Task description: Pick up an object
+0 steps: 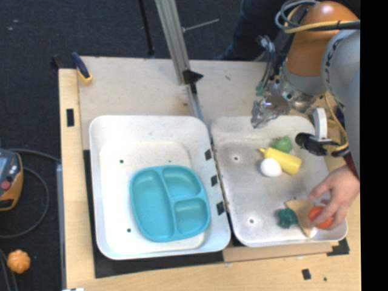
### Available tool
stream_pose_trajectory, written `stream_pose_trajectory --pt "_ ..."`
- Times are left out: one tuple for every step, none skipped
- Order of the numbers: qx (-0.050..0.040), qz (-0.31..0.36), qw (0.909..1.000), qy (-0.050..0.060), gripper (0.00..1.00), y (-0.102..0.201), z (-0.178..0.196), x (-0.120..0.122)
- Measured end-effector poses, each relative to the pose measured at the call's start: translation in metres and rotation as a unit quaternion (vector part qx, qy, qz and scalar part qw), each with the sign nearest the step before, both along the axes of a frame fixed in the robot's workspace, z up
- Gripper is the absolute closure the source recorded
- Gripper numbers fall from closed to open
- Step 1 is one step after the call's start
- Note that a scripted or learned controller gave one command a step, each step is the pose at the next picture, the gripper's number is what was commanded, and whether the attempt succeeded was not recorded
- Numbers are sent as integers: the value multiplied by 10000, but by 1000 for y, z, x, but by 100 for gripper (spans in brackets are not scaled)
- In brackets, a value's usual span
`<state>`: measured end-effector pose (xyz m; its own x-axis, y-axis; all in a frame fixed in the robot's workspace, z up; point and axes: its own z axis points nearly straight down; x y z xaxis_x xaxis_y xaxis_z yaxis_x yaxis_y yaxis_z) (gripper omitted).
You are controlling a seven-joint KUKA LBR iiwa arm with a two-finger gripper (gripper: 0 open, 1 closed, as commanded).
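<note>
My gripper (pixel 262 115) hangs over the right bin (pixel 242 156), at its twelve o'clock rim.
I cannot tell its state. A yellow bottle (pixel 284 160) and white egg (pixel 271 168) lie toward four o'clock from it.

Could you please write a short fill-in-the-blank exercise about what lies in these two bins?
1. The turquoise divided tray lies in the ____ bin.
2. The white egg touches a ____ bottle.
3. A person's ____ reaches into the right bin over the orange item.

Missing words: left; yellow; hand
</note>
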<state>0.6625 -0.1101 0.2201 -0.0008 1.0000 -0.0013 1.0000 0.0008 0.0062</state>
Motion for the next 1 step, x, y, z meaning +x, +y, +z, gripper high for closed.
stream_pose_trajectory --pt "11 23 10000 30 100 46 6 -22"
